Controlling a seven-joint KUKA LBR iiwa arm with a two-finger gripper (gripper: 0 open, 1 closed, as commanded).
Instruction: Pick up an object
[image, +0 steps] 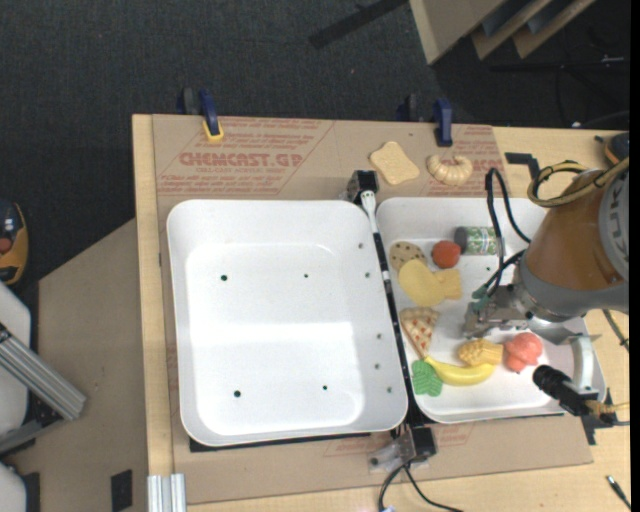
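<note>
Two smooth white bins (200, 300), rounded corners.

One camera sits high above the bench (300, 140) and looks down at a slant, from a middling height. It takes in both bins, left (190, 300) and right (520, 215), with dark floor (150, 50) beyond the far edge.

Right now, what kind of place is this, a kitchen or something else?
Probably a robot lab, not a kitchen: a robot arm reaches over white bins holding toy food like a banana, on a board held down by clamps.
</note>
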